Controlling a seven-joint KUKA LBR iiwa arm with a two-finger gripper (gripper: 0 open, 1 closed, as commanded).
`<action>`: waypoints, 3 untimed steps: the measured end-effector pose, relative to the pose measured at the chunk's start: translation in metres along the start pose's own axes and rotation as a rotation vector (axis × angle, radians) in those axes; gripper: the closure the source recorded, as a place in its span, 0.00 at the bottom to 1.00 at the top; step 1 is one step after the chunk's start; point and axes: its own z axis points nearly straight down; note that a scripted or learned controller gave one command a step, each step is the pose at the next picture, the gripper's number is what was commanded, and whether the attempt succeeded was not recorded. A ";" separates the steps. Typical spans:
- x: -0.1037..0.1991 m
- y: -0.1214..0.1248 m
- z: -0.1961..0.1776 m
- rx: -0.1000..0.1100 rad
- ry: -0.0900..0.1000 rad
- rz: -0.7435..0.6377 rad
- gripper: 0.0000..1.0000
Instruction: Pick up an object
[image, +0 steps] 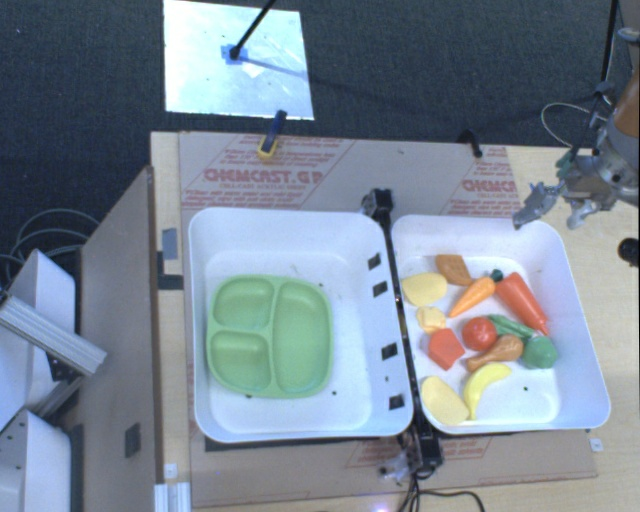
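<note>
While arm is cropped, hand (556, 206) hangs spread, empty.

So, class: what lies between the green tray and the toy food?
In the camera view, the green tray and the toy food sit in separate white bins; between them lie bare bin floor and the two adjoining bin walls with black clips.
</note>
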 end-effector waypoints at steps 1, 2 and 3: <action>0.000 0.001 -0.012 -0.005 -0.001 -0.004 1.00; 0.097 0.027 0.031 0.002 0.005 -0.010 1.00; 0.154 0.028 -0.025 -0.005 0.003 -0.008 1.00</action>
